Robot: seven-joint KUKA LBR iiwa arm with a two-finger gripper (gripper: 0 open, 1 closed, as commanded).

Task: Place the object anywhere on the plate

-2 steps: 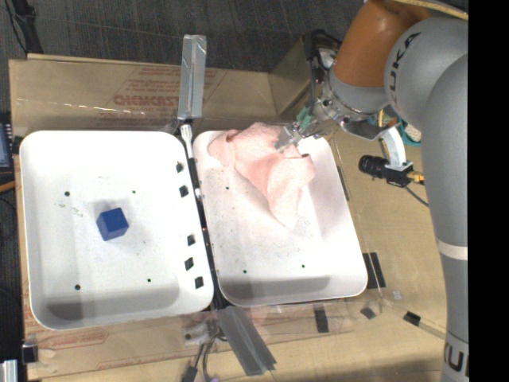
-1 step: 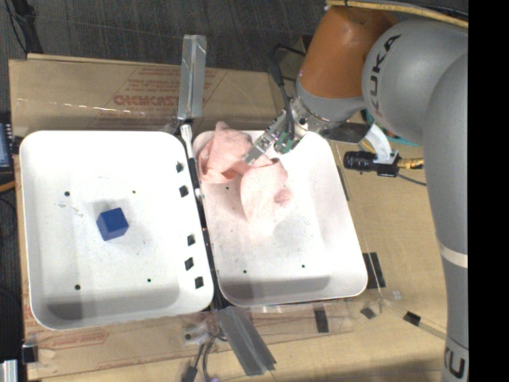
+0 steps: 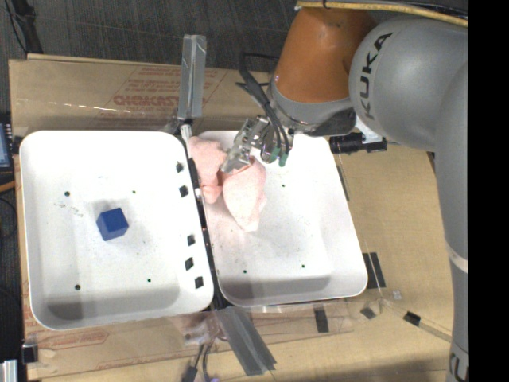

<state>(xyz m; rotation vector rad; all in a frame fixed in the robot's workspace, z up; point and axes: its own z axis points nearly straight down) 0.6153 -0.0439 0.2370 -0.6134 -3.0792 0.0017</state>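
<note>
The arm [image 3: 382, 70] leans over the right bin [image 3: 318, 237], its jaws clamped on the pink plate [image 3: 242, 193].

The arm [image 3: 413, 70] is big, round and grey, with an orange band [image 3: 318, 54], black "KUKA" letters and black cables.

Bright, even overhead light; the white bins [image 3: 103, 293] left of and below the gripper [image 3: 248, 151] look slightly overexposed, shadows soft, detail mildly blurred.
</note>
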